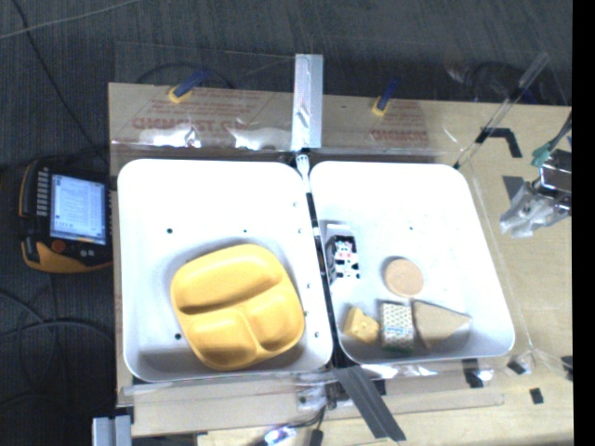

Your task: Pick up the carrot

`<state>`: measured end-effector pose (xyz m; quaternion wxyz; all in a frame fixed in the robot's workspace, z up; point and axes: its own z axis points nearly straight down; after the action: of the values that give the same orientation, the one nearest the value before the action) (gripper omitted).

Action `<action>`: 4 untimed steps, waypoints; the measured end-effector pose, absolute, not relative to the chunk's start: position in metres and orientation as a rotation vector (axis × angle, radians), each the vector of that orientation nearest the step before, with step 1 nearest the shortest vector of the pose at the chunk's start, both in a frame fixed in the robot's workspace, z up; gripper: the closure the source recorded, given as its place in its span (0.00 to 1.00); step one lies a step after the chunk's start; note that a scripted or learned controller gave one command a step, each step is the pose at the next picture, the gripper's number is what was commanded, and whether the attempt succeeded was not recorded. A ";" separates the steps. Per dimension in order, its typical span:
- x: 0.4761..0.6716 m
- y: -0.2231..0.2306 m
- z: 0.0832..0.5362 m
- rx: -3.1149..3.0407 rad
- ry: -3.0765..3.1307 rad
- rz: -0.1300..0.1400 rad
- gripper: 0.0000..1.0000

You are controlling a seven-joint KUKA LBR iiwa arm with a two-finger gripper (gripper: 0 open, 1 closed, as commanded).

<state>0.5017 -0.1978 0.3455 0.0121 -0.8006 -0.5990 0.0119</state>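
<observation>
At the view's right edge, beyond the outer wall of the right bin (479, 249) and above the bare desk (530, 286), sits a pale grey metal piece under a darker block; this looks to be the jaws, cut off by the frame. Whether they stand wide or narrow cannot be told, and nothing shows between them.

The carrot (403, 276) (as far as it can be made out, a round, flat, pale-orange slice) lies on the floor of the right bin, well apart from the jaws, to their left and lower in the view. Just below it, further from the jaws, three things lie in a row along the bin's near wall: a beige wedge (440, 321) closest to the jaws' side, a small patterned box (397, 322) touching it, and a yellow cheese-like wedge (362, 324) just beside the box. A small black-and-white item (342, 255) lies left of the carrot, near the wall shared by the bins.

Farther left again, the left bin (149, 212) holds a yellow divided plate (238, 304). Beyond the desk, farthest from the jaws, a handheld screen unit (68, 215) lies on the dark floor.
</observation>
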 end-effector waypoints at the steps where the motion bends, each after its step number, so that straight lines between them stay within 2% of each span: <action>1: 0.504 -0.196 0.353 -2.489 -1.871 0.042 1.00; 4: 0.509 -0.190 0.375 -2.467 -1.882 0.055 1.00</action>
<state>0.5094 -0.1901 0.3749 0.0189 -0.7947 -0.6064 0.0176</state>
